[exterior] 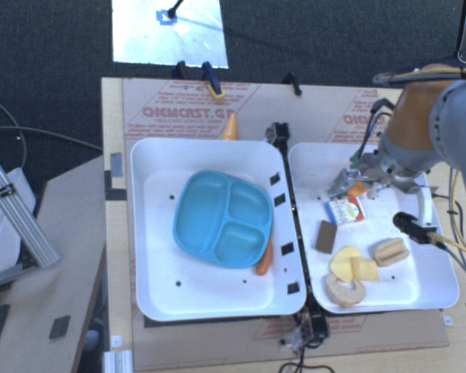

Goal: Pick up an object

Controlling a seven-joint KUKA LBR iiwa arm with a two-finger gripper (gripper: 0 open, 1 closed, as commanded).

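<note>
My gripper (345, 185) hangs low over the far left part of the right bin (443, 290). A small blue, white and orange carton (346, 209) lies just in front of it, very close or touching. Something small and orange (358, 188) shows right beside the gripper; whether it is held is unclear. Nearer the front lie a brown block (326, 236), a yellow cheese wedge (352, 265), a tan bread roll (390, 251) and a pale ring-shaped bun (345, 291).
The left bin (151, 286) holds a blue divided plate (224, 217) with a carrot (264, 259) at its front right edge. Another orange carrot (230, 127) lies on the board behind that bin. The wall between the bins (289, 224) runs left of the gripper.
</note>
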